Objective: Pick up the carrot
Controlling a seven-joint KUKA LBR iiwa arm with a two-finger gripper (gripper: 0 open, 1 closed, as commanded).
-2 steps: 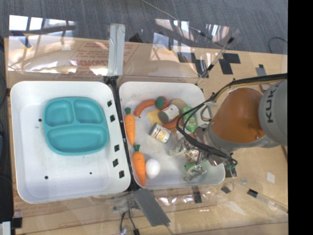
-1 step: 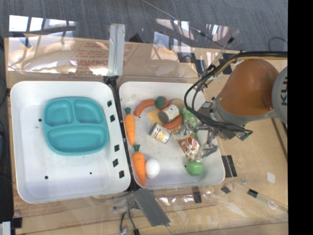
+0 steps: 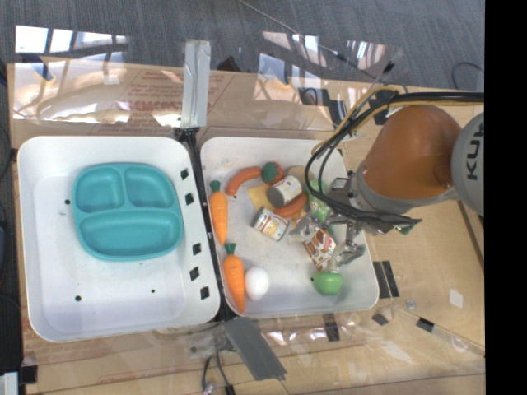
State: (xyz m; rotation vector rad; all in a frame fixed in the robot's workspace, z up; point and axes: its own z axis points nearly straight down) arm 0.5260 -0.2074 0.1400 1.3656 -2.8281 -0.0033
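Two carrots lie along the left wall of the right bin (image 3: 362, 290). One carrot (image 3: 218, 217) points up and down at mid height, and the other carrot (image 3: 234, 281) lies near the front left corner beside a white egg (image 3: 258, 283). My gripper (image 3: 344, 249) hangs low over the bin's right part, above a red packet (image 3: 319, 247) and just above a green apple (image 3: 328, 283). It is well to the right of both carrots, and the orange-banded wrist (image 3: 408, 159) covers what is behind it.
Crowding the middle of the right bin are an orange sausage-like piece (image 3: 244, 180), a small green item (image 3: 271, 172), a yellow wedge (image 3: 258, 196) and two small cans (image 3: 284, 192) (image 3: 269, 223). A teal divided plate (image 3: 128, 211) sits in the left bin (image 3: 49, 303). Black cables (image 3: 346, 126) loop above the wrist.
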